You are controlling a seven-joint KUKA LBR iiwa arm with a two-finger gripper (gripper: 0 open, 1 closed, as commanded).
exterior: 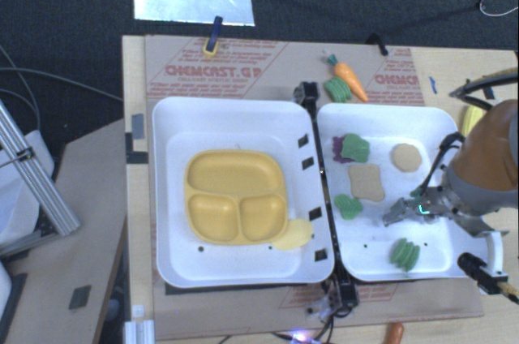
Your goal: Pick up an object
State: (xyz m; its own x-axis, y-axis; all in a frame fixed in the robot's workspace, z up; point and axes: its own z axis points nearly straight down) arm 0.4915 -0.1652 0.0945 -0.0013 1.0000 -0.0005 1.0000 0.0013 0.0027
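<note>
The right bin [438,123] holds several toy foods: a green and purple leafy piece [353,148], a round beige cookie [406,157], a tan toast slice [366,182], a small green piece [349,206] and a green ridged piece [405,253]. My gripper [401,212] hangs low over the right bin's middle, right of the small green piece and above the ridged one. Nothing shows in its grasp. The arm with its orange band [493,148] covers the bin's right side.
The left bin [174,123] holds a yellow divided plate [237,196] with a yellow piece [293,234] by its lower right corner. A toy carrot [350,77] and a green piece [336,89] lie on the cardboard behind the bins. A yellow object [472,122] sits beyond the right bin's far corner.
</note>
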